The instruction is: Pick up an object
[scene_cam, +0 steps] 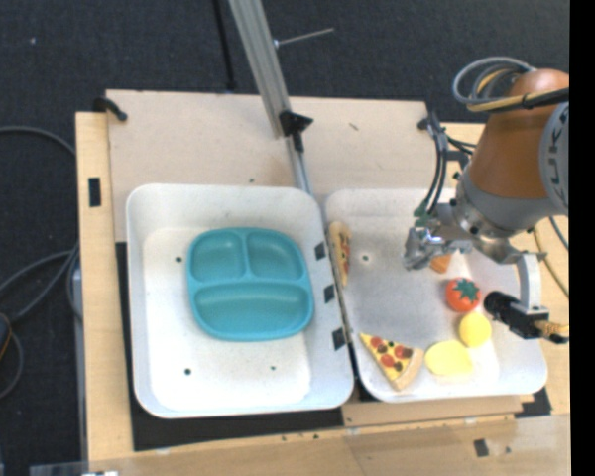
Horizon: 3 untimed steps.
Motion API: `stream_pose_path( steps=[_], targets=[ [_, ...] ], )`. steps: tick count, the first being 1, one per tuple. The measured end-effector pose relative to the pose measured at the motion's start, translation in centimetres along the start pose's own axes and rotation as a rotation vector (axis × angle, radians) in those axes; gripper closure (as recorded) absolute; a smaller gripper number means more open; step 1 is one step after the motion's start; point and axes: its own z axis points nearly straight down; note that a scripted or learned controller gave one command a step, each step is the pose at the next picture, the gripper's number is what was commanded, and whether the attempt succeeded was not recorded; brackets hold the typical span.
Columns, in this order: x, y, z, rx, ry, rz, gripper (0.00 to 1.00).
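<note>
the grey arm [516, 167] with its orange band reaches in from the right, its gripper [423, 249] pointing down.

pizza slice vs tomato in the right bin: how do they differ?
The pizza slice is a flat tan wedge with red toppings; the tomato is round, red, with a green top. The pizza slice lies near the bin's front-left corner; the tomato sits further right, nearer the gripper. Both are toy foods.

I can't make out the gripper [423, 250] fingers, too small and blurred. An orange thing [440, 262] just beside the gripper is mostly hidden under it. The arm [516, 157] above the gripper is cut off by the frame edge.
</note>
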Motion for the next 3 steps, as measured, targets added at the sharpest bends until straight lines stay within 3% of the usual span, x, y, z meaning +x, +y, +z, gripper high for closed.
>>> stream_pose_path(
  steps=[1,3],
  targets=[
    [-0.1,0.2,-5.4,0.001,-0.001,0.000,1.00],
    [11.5,2.5,-2.8,0.008,0.003,-0.004,1.00]
  ],
)
